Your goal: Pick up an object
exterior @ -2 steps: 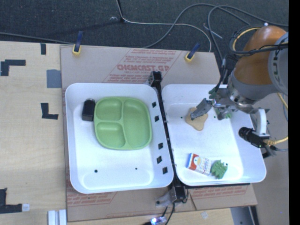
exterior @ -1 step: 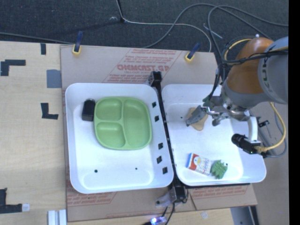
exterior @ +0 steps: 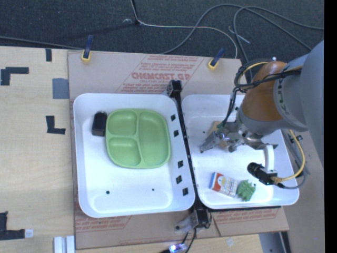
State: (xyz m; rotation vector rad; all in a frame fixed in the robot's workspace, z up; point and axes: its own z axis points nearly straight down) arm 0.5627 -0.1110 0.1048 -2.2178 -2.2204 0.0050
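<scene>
Over the right bin (exterior: 288, 196), low: hand (exterior: 210, 141), fingers spread wide, gripping nothing. Small box (exterior: 223, 184) and green toy (exterior: 246, 190) near the front wall, untouched. Nothing picked up yet; whole grab left to do.

smooth glossy white plastic bins (exterior: 84, 157), a matt green plastic plate (exterior: 139, 138), on brown cardboard (exterior: 152, 73).

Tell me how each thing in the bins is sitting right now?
Green plate: flat in the left bin, right way up.
Black block: beside the plate's left edge.
Small box: lying flat in the right bin.
Green toy: against the box.
Gripper: low over the right bin.
</scene>
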